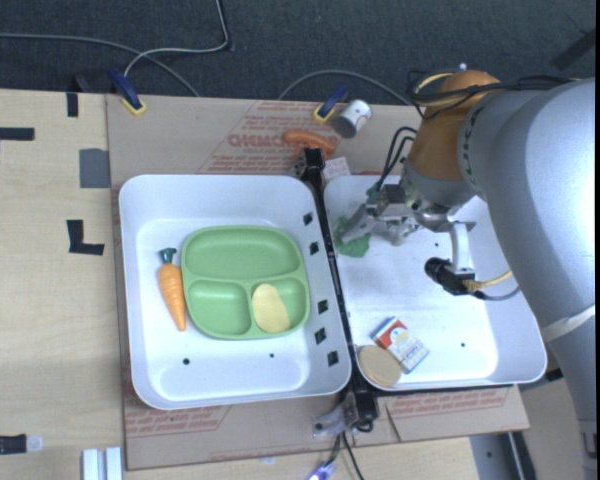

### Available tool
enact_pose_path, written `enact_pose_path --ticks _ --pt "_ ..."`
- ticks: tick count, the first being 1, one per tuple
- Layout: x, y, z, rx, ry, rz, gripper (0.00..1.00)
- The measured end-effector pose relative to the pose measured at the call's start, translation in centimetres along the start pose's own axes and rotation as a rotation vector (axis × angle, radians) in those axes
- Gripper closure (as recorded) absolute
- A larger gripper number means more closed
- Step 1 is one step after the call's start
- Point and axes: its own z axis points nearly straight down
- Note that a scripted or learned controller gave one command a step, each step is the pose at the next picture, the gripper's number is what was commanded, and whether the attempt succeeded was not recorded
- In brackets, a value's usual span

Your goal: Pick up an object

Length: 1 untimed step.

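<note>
End effector (365, 226) low over right bin (480, 368), at green object (354, 243) by the dividing wall, presumably for pickup; opening and hold: cannot tell.

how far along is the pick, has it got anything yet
Done: the grey arm has the end effector low in the right white bin, by its left wall. In hand: it sits right at a small green object, but a grasp can't be confirmed. Left: grip and lift. The orange toy carrot, yellow piece on the green divided plate and small red-and-white packet lie untouched.
</note>
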Motion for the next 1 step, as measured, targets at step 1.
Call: enact_pose_path --ticks 1 --pt "0.25 2.42 0.07 0.001 0.003 0.0 0.0"
